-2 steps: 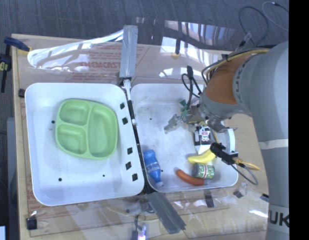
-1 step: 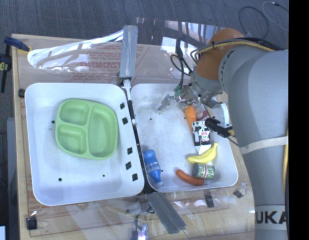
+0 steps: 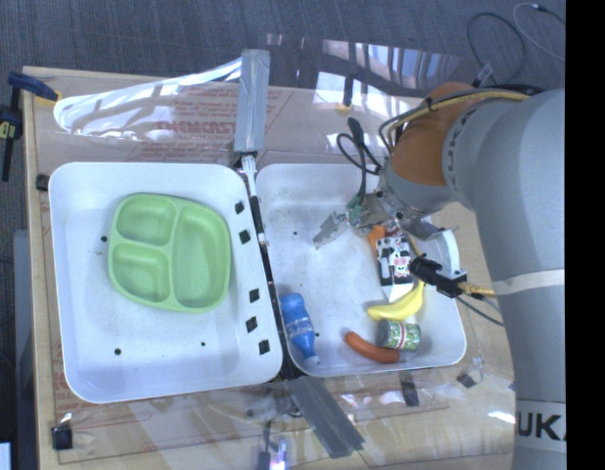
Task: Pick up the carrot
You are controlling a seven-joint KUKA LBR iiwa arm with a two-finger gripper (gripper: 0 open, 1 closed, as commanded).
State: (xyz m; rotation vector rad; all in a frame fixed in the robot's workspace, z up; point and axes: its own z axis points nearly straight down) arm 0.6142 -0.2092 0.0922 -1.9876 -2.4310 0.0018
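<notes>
A small orange piece that I take for the carrot [image 3: 378,232] lies in the right bin [image 3: 302,199], mostly tucked under the wrist of the arm. My gripper [image 3: 342,221] sits low over the bin floor just left of it, pointing left. Nothing shows held in the gripper. The orange-banded wrist [image 3: 425,155] hangs over the bin's upper right part and hides what lies beneath it.
In the right bin also lie a yellow banana [image 3: 400,305], a green can [image 3: 398,336], a reddish sausage-shaped item [image 3: 371,348], a blue bottle [image 3: 299,326] and a white patterned box [image 3: 395,258]. A green divided plate [image 3: 170,251] rests in the left bin [image 3: 77,360].
</notes>
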